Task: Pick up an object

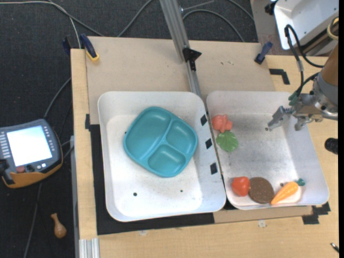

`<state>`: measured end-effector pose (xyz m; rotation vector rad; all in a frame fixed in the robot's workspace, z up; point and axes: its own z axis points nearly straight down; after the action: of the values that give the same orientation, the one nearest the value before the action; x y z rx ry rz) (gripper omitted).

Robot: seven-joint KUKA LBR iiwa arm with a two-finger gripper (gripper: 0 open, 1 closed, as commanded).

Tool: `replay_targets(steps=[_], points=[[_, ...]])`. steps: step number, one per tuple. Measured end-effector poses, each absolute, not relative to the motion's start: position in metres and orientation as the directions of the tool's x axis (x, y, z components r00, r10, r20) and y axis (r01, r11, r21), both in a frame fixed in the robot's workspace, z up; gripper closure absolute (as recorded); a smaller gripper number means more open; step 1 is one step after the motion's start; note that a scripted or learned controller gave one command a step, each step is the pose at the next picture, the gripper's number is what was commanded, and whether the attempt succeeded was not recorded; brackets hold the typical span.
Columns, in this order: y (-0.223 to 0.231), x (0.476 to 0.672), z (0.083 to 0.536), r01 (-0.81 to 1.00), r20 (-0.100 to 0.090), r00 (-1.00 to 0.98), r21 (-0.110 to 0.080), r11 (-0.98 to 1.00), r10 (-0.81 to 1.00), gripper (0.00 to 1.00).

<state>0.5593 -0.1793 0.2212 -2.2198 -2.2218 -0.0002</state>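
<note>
A: The gripper [284, 118] hangs over the upper right part of the right bin [317, 165]. Whether it is released or clenched I cannot tell from here. Nothing shows under it, so I judge the pick not yet made.

B: Then everything is left to do. What lies around it, biggest first?

A: Far to its left, in the left bin [107, 144], a teal divided plate [161, 141] takes up most of the floor. Below the gripper, along the near wall of its own bin, sit a brown round patty [260, 190], a toy carrot [285, 192] touching the patty's right, and a red tomato [241, 186] just beside the patty's left. To the gripper's left, against the wall between the bins, there is a green leafy piece [227, 142] with an orange-pink piece [221, 123] just above it.

B: Room to move?

A: Directly beneath and around the gripper the bin floor is bare, so descending there would catch nothing. The row of three is crowded against the near rim, and the two on the left hug the dividing wall. I judge the green piece the freest, open on its right side.
</note>
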Motion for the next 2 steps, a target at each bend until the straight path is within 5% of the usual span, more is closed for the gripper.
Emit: replay_targets(steps=[2], points=[[-0.183, 0.558, 0.118, 1.0, 0.003, 0.0, -0.006, 0.0, 1.0, 0.0]])
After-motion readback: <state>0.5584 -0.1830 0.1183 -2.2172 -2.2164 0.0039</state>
